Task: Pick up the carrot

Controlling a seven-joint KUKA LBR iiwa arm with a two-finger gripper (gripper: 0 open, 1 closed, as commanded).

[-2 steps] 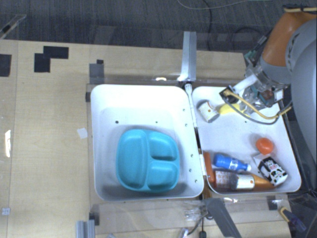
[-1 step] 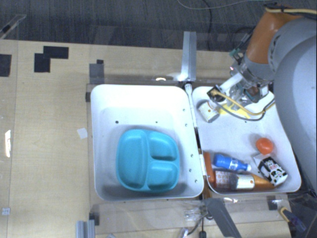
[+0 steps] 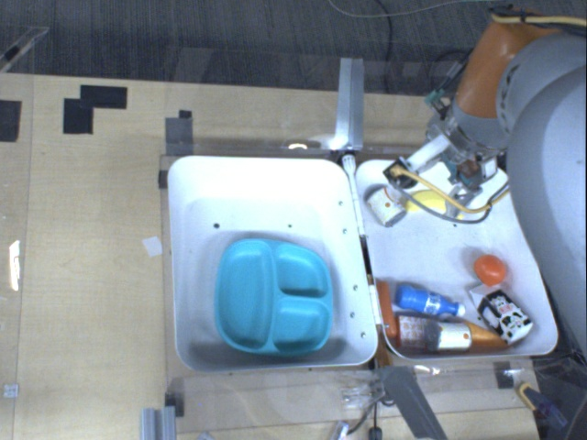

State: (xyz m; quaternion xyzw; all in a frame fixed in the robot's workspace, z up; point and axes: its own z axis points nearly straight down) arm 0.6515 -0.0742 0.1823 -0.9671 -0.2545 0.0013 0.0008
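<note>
Grey metal struts point(image 3: 404, 409) stand at the near edge of the bench point(image 3: 83, 264), just in front of the gap between the two bins. Behind them, in the right bin point(image 3: 431, 246), the carrot point(image 3: 486, 340) lies flat along the near wall. Its long axis runs left to right and its tapered orange tip points right, toward the near right corner. A dark bottle with a pale cap point(image 3: 428, 335) lies over its middle, so the thick end is hidden; whether the orange strip by the left wall belongs to it cannot be told. A blue bottle point(image 3: 424, 301) lies just beyond. A round orange thing point(image 3: 491, 268) and a black-and-white patterned item point(image 3: 505, 315) sit nearer the right wall.

At the far end of that bin the gripper point(image 3: 463, 174) hangs well apart from the carrot, and whether it is open or closed cannot be made out.

In the left bin point(image 3: 248, 195) a teal divided plate point(image 3: 273, 293) rests toward the near side.

On the pale tan bench, black marks point(image 3: 94, 105) show at the far left. Dark carpet point(image 3: 183, 7) lies beyond, with a thin cable point(image 3: 371, 3) trailing across it.
</note>
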